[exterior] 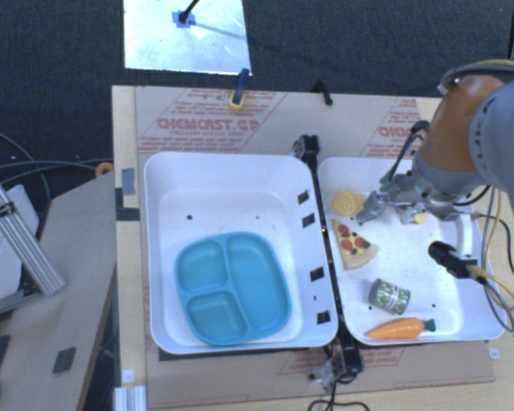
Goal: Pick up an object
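We see the gripper (370, 211) low in the right bin (450, 324), just beside the cookie (348, 202), placing it for a pick. We cannot tell how its fingers stand. Pizza slice (355, 244) lies near.

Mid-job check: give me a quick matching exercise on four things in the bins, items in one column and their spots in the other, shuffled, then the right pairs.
Items:
1. blue divided tray
2. carrot
3. pizza slice
4. small can

Places:
A. front edge of the right bin
B. right bin, close to the divider between the bins
C. left bin, front half
D. right bin, just behind the carrot

Pairs: 1-C, 2-A, 3-B, 4-D

The hand hangs over the rear of the right bin, near a round yellow piece.
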`<state>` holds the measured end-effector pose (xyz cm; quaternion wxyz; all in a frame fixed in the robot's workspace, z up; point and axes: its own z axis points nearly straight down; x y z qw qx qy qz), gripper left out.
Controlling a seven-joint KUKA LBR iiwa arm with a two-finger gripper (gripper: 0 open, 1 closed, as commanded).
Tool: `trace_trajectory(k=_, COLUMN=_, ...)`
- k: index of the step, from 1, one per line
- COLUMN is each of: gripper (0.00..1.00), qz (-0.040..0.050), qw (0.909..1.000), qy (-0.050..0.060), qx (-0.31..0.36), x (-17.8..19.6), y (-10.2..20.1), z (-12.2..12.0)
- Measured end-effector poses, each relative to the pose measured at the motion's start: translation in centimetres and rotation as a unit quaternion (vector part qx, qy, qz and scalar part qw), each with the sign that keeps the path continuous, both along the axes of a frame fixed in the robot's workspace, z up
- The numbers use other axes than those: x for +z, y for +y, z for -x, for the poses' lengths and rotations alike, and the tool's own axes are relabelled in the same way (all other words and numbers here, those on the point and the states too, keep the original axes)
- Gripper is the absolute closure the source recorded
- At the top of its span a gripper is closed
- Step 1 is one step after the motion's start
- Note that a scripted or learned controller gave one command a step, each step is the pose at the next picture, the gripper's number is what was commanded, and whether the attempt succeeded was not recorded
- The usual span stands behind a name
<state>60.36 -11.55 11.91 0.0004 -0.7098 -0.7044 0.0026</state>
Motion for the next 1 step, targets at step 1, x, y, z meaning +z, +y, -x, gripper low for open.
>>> trace_trajectory(k=1, gripper=1.0, qz=-0.001, qw=1.0, qy=-0.005, qx=0.006, x=1.59, y=0.67, z=-0.34)
